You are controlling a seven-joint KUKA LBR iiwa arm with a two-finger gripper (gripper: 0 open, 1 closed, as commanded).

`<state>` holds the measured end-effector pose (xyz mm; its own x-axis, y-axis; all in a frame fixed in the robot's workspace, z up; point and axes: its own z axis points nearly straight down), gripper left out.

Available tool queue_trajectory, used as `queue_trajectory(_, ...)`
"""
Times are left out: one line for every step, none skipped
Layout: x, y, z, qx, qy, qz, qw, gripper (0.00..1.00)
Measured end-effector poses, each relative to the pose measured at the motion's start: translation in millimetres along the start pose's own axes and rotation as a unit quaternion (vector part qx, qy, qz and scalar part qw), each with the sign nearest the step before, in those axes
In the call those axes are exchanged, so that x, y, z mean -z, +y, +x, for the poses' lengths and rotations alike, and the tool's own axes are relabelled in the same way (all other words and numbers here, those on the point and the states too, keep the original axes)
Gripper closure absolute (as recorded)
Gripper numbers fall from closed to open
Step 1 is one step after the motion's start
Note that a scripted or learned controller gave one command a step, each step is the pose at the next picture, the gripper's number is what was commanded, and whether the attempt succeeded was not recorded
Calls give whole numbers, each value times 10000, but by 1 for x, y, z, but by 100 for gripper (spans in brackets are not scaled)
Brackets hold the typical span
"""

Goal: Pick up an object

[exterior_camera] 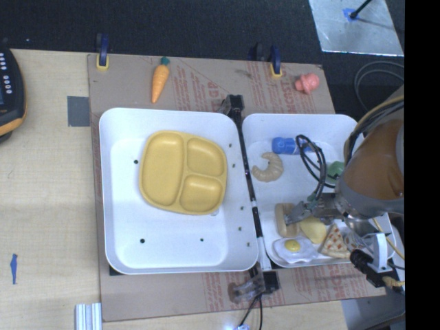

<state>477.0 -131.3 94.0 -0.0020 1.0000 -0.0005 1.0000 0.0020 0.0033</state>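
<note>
Down at the near edge of the bench (48,253), two black clips sit below the seam between the bins, one (244,289) with a cable trailing off toward me. Two white bins stand side by side on a brown board (199,74).

Left bin (117,246): one thing, a yellow divided plate (183,171) with three compartments, lying flat toward the far half.

Right bin (265,126): several toy foods. I count one fried egg (292,247) at the near left corner, one pizza slice (335,241) just to its right, one yellow piece (315,230) between and slightly behind them, and one tan slab (282,218) at the left of that cluster. Farther back lie one croissant (267,167), one blue piece (283,145) just behind it, and one green piece (336,169) partly hidden by the arm. A black cable (311,158) loops over the back of this bin.

Outside the bins, on the board's far strip, lie one carrot (159,80) and one pink lump (307,82), well apart. Two clamps, yellow (102,60) and blue (275,60), hold the far edge.

From the right the arm (375,163) hangs over the right bin, and the tool (313,212) sits low over the food cluster, just above the yellow piece and tan slab. I cannot tell whether it is spread or pinching anything; the arm's bulk hides it.
</note>
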Motion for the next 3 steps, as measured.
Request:
queue_trajectory(14,2,-2,5,-9,-15,10000,100)
queue_trajectory(103,53,82,61,15,-30,10000,100)
queue_trajectory(98,48,76,18,6,36,10000,0)
